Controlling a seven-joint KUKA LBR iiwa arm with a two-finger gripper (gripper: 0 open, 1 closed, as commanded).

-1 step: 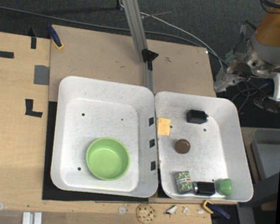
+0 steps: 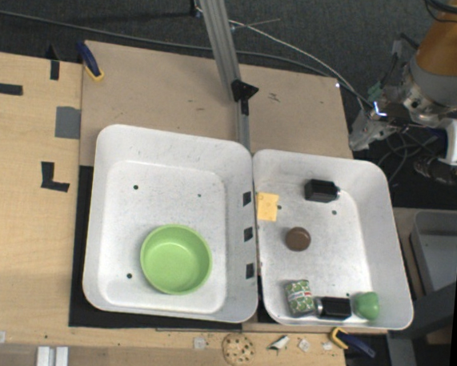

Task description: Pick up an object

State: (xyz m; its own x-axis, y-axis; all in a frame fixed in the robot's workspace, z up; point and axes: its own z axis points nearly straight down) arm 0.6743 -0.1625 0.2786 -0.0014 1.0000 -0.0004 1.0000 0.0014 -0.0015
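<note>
The right bin [image 2: 368, 232] holds a black block [image 2: 321, 190] near its far side, a yellow square [image 2: 267, 206] by its left wall and a brown round piece [image 2: 298, 239] in the middle. Along its near edge lie a green patterned box [image 2: 299, 298], a small black object [image 2: 334, 307] and a green ball [image 2: 367, 305]. A green bowl [image 2: 175, 259] sits in the left bin [image 2: 125, 168]. My gripper [image 2: 367, 134] hangs outside the bins, just beyond the right bin's far right corner, with the arm's orange band [image 2: 450, 39] above it.
A slanted metal pole [image 2: 225, 49] comes down to the seam between the bins. A round cookie-like piece [image 2: 236, 349] and small scraps lie on the bench in front of the bins. Cables trail at the upper right.
</note>
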